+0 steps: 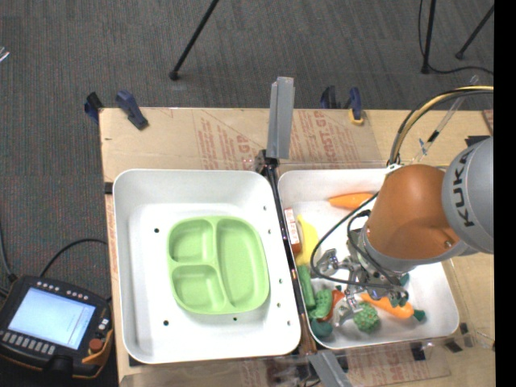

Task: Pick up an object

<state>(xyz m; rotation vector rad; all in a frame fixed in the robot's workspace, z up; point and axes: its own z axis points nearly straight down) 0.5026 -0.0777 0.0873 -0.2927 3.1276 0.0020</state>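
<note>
Note that the arm (419,212) reaches in from the right and hangs low over the right bin (447,301), with its orange band covering much of that bin's centre. The gripper (348,285) sits among the toy food at the near left part of the bin, a position that suits a descent onto the pile; whether it is open, closed or gripping anything cannot be told, because the mechanism blends into the clutter beneath it. No object can be confirmed as held. Candidate objects lie close together: a carrot (352,201) near the far wall, a yellow piece (308,239) just beside the left wall, a small boxed item (292,226) against that wall, a green vegetable (307,289) along the near left side, a broccoli piece (367,318) near the front, and a second carrot (391,304) beside it. Expect crowding to hinder a clean grasp, since neighbouring pieces touch. The left bin (133,216) holds a green divided plate (218,264), well apart from the gripper. A teach pendant (52,321) rests on the floor at the lower left
</note>
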